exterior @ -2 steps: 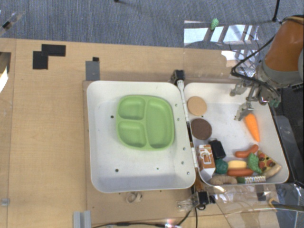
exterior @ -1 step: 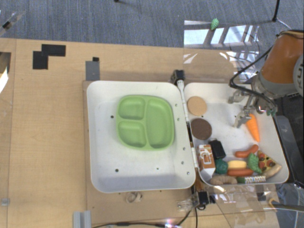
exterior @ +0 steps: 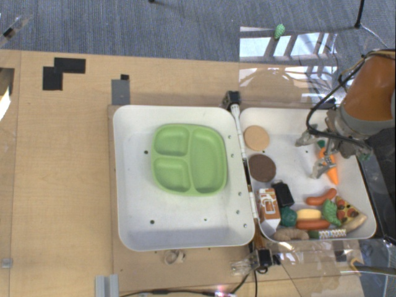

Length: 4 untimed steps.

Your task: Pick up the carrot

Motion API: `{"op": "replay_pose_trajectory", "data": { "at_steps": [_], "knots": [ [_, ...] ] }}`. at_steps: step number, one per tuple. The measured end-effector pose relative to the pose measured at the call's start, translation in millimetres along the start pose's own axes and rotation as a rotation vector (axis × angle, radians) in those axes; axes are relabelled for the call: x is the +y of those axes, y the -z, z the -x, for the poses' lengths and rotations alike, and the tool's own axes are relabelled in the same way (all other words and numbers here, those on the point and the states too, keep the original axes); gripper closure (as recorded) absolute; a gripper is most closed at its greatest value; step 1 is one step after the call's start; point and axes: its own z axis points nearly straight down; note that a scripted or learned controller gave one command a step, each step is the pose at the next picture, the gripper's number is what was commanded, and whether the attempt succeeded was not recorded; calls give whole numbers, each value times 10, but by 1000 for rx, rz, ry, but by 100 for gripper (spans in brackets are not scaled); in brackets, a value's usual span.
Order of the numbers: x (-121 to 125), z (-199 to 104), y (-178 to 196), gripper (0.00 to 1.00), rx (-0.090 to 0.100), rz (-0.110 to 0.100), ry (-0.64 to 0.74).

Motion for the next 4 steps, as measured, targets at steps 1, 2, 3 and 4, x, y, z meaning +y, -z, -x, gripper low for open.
{"op": "replay_pose_trajectory", "data": {
  "at_steps": [1,2,3,4],
  "knots": [
    [3,54,153,100,-15,-6,6],
    [6,52,147,0,-14,-5,6],
    [-39,132,40,0,-8,-7,228],
    [45,-143,1,0,-1,1,82]
  ]
}}
